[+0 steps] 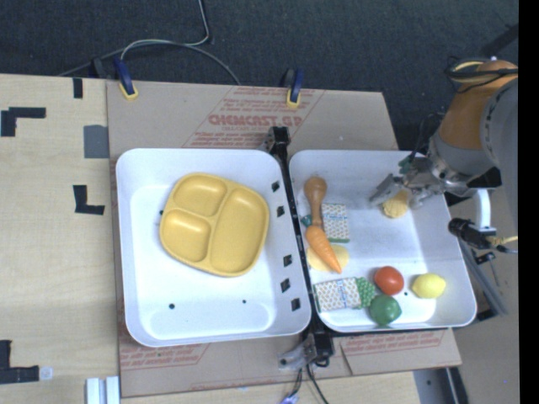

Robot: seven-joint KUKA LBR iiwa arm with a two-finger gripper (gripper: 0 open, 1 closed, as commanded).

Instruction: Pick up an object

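Camera view: tool (pixel 396 194), state untellable, is poised by a small yellow piece (pixel 395 209), possibly nudged away before capture.

We see the gripper (pixel 396 192) low over the right bin (pixel 438 242), at its far right part, touching or just beside a small yellow piece (pixel 395 208). In that bin: carrot (pixel 322 248), tomato (pixel 388 279), lemon (pixel 429 286), green fruit (pixel 384 310), two patterned packets. Left bin (pixel 143 251) holds a yellow divided plate (pixel 214 223).
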